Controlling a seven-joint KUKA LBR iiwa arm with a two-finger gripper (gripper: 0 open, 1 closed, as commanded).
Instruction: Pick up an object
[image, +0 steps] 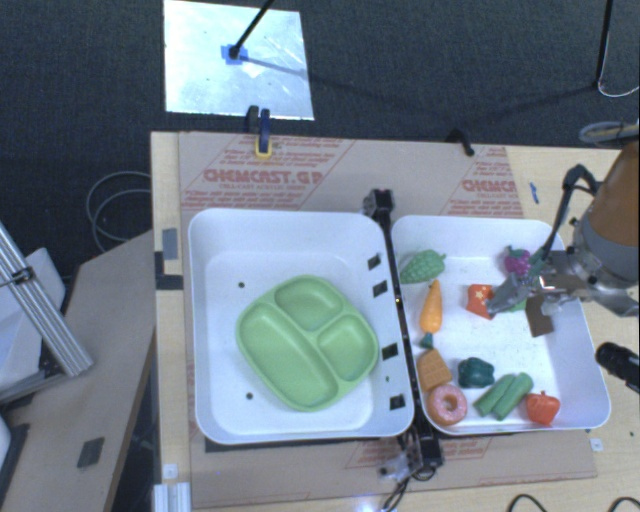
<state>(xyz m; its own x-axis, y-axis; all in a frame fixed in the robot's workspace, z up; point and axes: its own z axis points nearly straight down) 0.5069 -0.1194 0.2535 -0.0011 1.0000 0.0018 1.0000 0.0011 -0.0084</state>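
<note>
The gripper (512, 293) hovered with fingers apparently parted, nothing between them. The red toy (480, 299) just beyond the fingertips appeared light, rigid plastic (likely slippery); grasp across its middle.

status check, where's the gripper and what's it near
Gripper low over right bin, beside red toy; grip unconfirmed. Purple grapes close behind. Green tray alone in left bin.

A robotics lab: a bench (330, 165) with two white bins (290, 232), toy food (431, 306), loose cables (110, 200) and aluminium framing (40, 305).
</note>
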